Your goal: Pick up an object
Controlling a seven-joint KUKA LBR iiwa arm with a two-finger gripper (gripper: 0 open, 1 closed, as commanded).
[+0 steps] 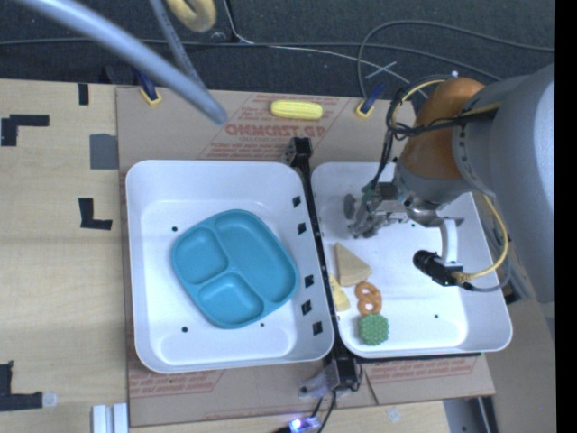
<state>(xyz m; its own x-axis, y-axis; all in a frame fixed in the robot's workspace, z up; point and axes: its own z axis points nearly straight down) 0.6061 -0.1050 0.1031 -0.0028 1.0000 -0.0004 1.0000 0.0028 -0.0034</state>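
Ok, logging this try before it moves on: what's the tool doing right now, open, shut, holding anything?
Tool: over the right bin; open or shut cannot be told, and nothing seen held.

Grey arm [532, 142] with orange band [442, 129], yellow cable [487, 273].

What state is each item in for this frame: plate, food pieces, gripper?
Blue divided plate: lying flat in the left bin, compartments bare.
Cheese wedge: lying in the right bin.
Pretzel: lying flat.
Green piece: resting by the near wall.
Gripper: low over the right bin, holding nothing visible.
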